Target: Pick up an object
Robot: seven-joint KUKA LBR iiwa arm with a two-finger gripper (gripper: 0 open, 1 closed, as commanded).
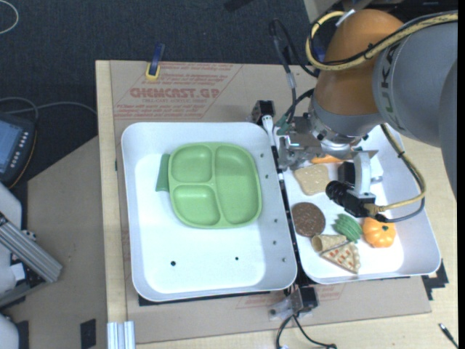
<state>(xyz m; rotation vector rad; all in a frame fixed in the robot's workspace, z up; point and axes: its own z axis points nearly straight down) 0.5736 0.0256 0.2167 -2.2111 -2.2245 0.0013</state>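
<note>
The big grey arm with its orange band comes in from the right side of the table and hangs over the right bin. The left bin sits just beside it, and the two bins touch along the middle. In the left bin lies a green tray with three parts, up near the bin's far edge. The toy foods are all in the right bin. A tan slice like bread lies near the bin's left edge, right under the arm's end. A brown round cookie sits just in front of it. Near the bin's front edge lie a pizza slice and a small cone-shaped piece, touching each other. A green veggie and a small orange pumpkin sit close together toward the right. The gripper is low over the far part of the right bin, near the bread. Black parts and wires hide the jaws, so I cannot tell if they are apart or together, and I see nothing held in them. I think the arm is about to try a grab. The bread is flat and thin, so the jaws could slide over it. The foods sit close together, so the jaws could bump one away or pinch two. The bin's left wall is near, and the jaws might hit it.
</note>
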